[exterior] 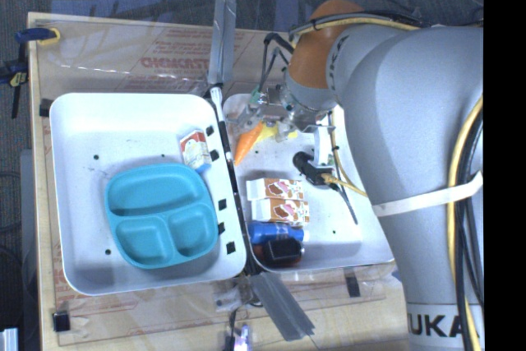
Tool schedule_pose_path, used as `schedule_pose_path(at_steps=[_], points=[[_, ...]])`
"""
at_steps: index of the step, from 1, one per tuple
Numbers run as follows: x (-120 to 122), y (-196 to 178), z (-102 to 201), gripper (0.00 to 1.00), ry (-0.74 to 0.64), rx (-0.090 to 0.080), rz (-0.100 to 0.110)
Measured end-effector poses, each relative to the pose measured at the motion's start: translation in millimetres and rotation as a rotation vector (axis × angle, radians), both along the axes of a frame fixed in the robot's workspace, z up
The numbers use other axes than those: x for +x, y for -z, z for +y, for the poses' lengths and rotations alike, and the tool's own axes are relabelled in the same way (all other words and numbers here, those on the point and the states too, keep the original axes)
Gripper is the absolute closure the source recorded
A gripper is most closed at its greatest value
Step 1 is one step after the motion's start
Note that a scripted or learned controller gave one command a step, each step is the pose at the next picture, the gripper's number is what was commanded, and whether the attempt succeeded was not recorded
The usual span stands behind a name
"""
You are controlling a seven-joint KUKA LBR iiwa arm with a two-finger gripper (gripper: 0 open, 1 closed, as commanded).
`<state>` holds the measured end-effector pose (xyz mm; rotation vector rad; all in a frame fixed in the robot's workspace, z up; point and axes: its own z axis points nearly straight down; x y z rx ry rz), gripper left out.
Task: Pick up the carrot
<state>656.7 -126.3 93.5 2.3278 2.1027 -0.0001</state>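
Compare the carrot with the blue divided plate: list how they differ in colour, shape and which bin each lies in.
Colour: the carrot is orange; the blue divided plate is light blue.
Shape: the carrot is slim and tapered; the plate is broad and flat, with three compartments.
Place: the carrot lies in the right bin, just below the gripper; the plate lies in the left bin.
Both rest on a white bin floor.

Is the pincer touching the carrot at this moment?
Cannot tell. In the camera view the pincer sits right at the upper end of the carrot in the right bin, but the wrist hides whether they meet.
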Motion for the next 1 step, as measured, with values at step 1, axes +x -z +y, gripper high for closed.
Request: schedule_pose_path(at_steps=[1], points=[[-0.1, -6.3, 2.5, 1.0, -0.007, 0.003, 0.005]])
